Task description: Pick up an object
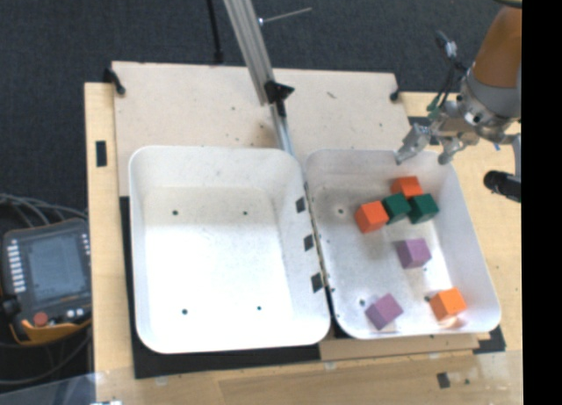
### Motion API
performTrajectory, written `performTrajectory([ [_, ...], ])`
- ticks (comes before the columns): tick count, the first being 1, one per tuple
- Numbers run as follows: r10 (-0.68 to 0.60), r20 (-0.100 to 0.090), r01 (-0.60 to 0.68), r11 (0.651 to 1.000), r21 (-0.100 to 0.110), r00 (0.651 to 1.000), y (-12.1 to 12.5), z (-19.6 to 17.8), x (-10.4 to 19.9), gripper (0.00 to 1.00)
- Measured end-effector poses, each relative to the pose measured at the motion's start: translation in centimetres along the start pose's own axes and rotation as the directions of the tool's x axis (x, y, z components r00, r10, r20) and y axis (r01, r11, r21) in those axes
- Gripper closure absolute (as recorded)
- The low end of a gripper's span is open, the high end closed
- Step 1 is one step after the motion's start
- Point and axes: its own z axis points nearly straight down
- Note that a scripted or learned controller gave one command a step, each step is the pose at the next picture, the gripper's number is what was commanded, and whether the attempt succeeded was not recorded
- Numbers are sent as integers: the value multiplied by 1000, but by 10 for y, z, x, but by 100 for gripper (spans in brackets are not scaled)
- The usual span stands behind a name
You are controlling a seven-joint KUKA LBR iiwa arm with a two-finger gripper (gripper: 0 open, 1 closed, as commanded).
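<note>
The gripper (427, 154) is hanging over the far rim of the right bin (470, 245), its 2 fingers spread wide apart and gripping nothing, the tips pointing down toward the bin's upper edge. The grey arm (496, 65) with its orange band is reaching in from the right, standing above the bench beyond the bin's far corner. Just below the gripper, a tight cluster is sitting in the bin's upper half: an orange cube (406, 187) nearest the rim, 2 green cubes (411, 208) touching side by side beneath it, and another orange cube (371, 215) pressing against their left. A purple cube (413, 252) is lying apart in the middle, with open floor around it. Another purple cube (384, 310) is sitting near the front wall, and a third orange cube (448, 303) is crowding the front right corner. The left bin (140, 245) is lying alongside, its right rim meeting the right bin's left rim. A metal rail (250, 39) is slanting across the board (193, 109) behind both bins.
</note>
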Motion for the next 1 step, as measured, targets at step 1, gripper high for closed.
performTrajectory([
  [1,-3,0,3,1000,1,1000,0,0,0,0],
])
